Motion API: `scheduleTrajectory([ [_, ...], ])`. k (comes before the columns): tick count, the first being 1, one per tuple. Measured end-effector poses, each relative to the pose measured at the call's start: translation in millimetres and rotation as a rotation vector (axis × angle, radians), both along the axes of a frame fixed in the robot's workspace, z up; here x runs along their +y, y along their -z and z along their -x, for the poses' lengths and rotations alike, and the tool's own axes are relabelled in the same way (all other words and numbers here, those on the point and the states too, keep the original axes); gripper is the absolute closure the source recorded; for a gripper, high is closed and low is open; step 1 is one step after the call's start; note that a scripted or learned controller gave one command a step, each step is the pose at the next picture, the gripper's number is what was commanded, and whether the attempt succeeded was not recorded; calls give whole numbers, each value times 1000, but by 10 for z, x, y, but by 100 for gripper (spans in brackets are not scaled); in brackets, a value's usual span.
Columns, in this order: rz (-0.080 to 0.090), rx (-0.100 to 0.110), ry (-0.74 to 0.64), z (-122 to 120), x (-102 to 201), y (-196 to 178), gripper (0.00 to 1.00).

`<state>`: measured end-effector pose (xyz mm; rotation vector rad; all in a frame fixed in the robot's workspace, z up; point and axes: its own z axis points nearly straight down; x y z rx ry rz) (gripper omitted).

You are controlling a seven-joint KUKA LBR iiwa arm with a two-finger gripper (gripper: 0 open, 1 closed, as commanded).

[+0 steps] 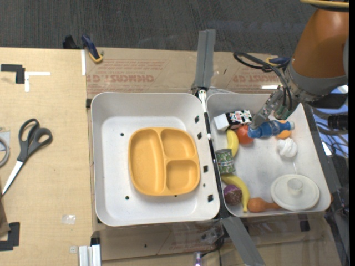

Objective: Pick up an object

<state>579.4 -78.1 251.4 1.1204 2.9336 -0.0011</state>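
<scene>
My gripper (271, 115) hangs over the back of the right bin (316, 148), just above a blue bottle with an orange cap (268, 129) that lies on its side. Left of the bottle sit a red round fruit (244, 134), a small patterned white box (239, 117) and a white cube (220, 122). A yellow banana (232, 143) lies beside the fruit. Nothing is visibly held off the bin floor.
The right bin also holds a green can (225, 160), a second banana (238, 185), a purple fruit (232, 194), an orange carrot-like piece (260, 205), a white lidded dish (294, 191) and a white lump (287, 147). The left bin (105, 148) carries a yellow divided plate (164, 160). Scissors (26, 144) lie on the bench.
</scene>
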Motion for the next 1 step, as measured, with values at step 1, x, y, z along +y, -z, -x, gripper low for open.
scheduleTrajectory([
  [1,0,1,45,859,693,-311,100],
])
